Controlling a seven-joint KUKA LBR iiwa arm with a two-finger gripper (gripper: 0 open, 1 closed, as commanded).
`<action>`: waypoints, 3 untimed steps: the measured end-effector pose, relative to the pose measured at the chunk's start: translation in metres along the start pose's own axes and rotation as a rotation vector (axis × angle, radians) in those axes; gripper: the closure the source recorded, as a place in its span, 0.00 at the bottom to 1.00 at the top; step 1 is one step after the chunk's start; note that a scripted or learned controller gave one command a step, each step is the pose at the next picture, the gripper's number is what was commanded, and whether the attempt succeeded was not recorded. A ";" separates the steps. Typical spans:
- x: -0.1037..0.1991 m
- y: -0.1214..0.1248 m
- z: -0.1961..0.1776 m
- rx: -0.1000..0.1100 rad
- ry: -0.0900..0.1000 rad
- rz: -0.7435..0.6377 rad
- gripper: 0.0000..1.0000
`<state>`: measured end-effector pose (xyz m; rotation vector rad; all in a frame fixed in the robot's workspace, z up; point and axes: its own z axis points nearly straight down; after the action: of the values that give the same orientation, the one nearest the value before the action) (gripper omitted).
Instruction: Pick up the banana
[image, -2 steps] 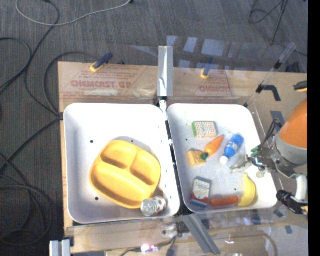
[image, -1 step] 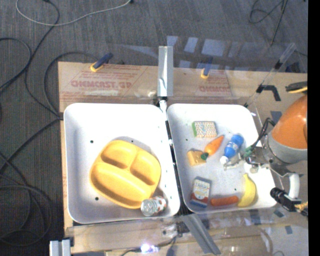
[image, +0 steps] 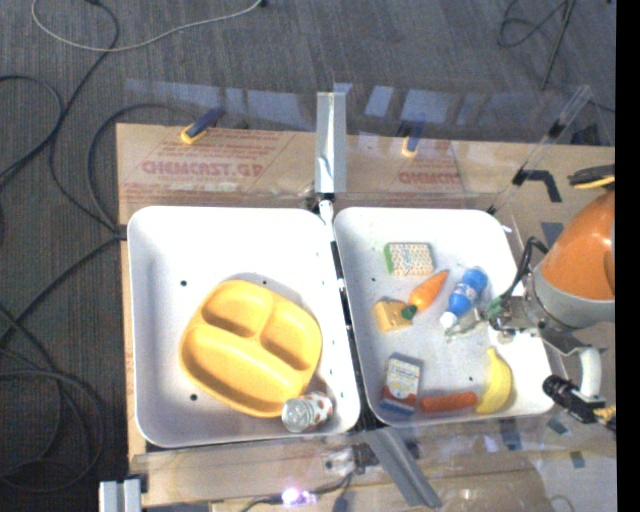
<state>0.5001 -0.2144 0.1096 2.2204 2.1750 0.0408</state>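
Here we find the banana (image: 495, 380) lying in the right bin (image: 440, 222), near its front right corner, curved and roughly upright in the view, just beside a red sausage-like item (image: 447, 403) and near a small box (image: 402, 378). The end effector (image: 505, 318) hangs just above the banana's top end, at the bin's right wall, and we cannot tell how it is set or whether it has hold of anything; the banana rests on the bin floor, so we judge it not yet taken.

We expect the banana to be light, fairly firm yet easy to bruise, with a smooth skin that may slip. We would take it across its middle, where the curve is thickest, square to its length.

As for writing, red print on the cardboard (image: 205, 170) behind the left bin (image: 150, 330) seems to read "CHEMCAST GP"; the labels on the box and the bottle (image: 465, 296) are too small to read
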 end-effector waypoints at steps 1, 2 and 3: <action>-0.002 0.001 0.001 -0.004 -0.005 -0.121 0.00; -0.004 0.001 0.001 -0.002 -0.005 -0.190 0.00; -0.003 0.003 0.001 -0.011 -0.003 -0.139 0.00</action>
<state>0.5034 -0.2172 0.1089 2.0564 2.3145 0.0453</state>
